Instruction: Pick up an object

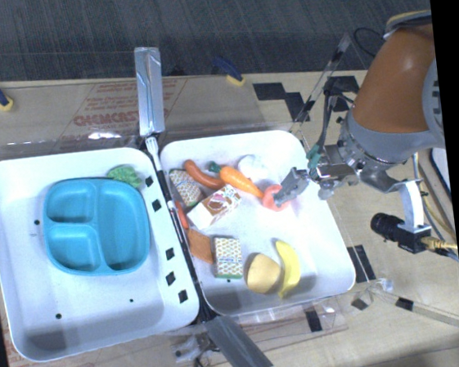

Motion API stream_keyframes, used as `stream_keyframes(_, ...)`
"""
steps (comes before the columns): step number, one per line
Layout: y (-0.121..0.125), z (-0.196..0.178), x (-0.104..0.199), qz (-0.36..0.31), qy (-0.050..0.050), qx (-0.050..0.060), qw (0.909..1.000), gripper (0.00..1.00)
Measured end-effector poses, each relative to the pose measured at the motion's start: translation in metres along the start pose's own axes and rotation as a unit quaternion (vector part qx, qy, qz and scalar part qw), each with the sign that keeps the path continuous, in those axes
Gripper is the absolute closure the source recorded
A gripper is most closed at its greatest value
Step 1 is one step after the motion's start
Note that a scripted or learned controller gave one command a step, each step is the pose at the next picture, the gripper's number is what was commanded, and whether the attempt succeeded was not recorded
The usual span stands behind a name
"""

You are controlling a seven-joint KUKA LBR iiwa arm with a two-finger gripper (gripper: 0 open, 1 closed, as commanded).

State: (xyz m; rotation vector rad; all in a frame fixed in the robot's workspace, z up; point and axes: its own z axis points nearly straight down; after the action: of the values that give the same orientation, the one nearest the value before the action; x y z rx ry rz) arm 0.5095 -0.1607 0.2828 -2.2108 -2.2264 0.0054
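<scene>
My gripper (289,186) hangs over the right side of the right bin (327,241), reaching in from the right. A small red object (271,199) lies right at its tip, touching it or very close; I cannot see whether it is held. Close by to the left lie an orange carrot (242,182), a white ball (249,166) and a small white and red carton (219,206). A banana (288,266) and a yellow round fruit (260,273) sit near the bin's front.
The left bin (21,309) holds a blue divided plate (98,226) and a green leafy piece (128,176). A red sausage (198,175), two patterned packets (227,255) and an orange slab (198,244) lie along the right bin's left side.
</scene>
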Motion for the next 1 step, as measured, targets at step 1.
stream_keyframes(1,0.0251,-0.0746,0.02,-0.037,-0.001,-0.002,0.9993,0.0)
